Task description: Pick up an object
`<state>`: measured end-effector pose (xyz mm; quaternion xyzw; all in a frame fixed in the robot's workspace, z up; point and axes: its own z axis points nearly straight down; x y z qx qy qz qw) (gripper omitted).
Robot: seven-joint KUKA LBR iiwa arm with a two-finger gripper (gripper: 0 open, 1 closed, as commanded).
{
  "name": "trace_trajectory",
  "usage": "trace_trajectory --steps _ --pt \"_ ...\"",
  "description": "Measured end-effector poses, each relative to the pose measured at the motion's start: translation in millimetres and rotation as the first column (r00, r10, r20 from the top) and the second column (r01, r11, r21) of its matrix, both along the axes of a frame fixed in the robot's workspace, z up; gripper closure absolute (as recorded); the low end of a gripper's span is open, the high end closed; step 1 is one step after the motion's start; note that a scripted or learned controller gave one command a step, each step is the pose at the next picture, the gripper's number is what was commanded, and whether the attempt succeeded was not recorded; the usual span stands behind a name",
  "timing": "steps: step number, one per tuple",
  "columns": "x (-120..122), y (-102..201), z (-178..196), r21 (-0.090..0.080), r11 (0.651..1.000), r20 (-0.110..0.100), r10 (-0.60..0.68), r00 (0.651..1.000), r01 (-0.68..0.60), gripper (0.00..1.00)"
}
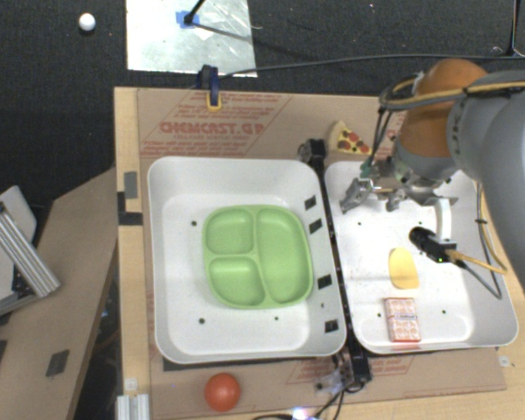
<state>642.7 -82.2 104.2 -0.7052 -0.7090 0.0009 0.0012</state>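
Gripper over back of right bin, fingers spread, nothing btwn them. Yellow piece + pink box nearer front. Green tray in left bin.

Yellow slice, pink box near it, flat, right bin

Two bins, one green tray, one yellow piece, one pink packet.

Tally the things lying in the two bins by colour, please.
Green: 1, plate, left bin
Yellow: 1, lump, right bin
Pink: 1, box, right bin
Total: 3
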Motion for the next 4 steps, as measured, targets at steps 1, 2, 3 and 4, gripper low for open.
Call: trace_trajectory --steps 1,2,3,4 --pt "0.5 0.7 -20.3 0.000 1.000 0.003 -0.002 1.000 0.002 0.00" --pt "1.9 0.6 -7.9 -0.001 1.000 0.008 -0.001 1.000 0.001 1.00" --pt "-3.1 -3.6 53.4 -0.001 1.000 0.010 -0.005 1.000 0.005 1.00" --pt "-5.2 5.9 109.4 -0.001 1.000 0.011 0.001 1.000 -0.001 1.00"
